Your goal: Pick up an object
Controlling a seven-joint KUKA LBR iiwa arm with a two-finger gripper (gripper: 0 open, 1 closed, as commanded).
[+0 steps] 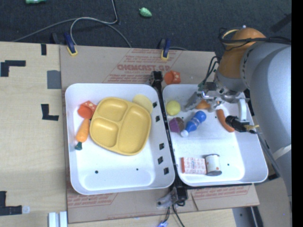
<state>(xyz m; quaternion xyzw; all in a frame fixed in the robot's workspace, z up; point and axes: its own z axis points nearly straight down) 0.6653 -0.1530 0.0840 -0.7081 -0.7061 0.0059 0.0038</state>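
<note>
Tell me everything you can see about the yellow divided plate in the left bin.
The yellow divided plate looks like smooth moulded plastic, rounded-square, with three shallow compartments that hold nothing. It lies flat, face up and turned at a slant, in the upper middle of the left bin. The toy carrot lies against its left edge, a red piece sits by its upper-left corner, and a pale yellow piece is partly hidden behind its upper-right corner.
</note>
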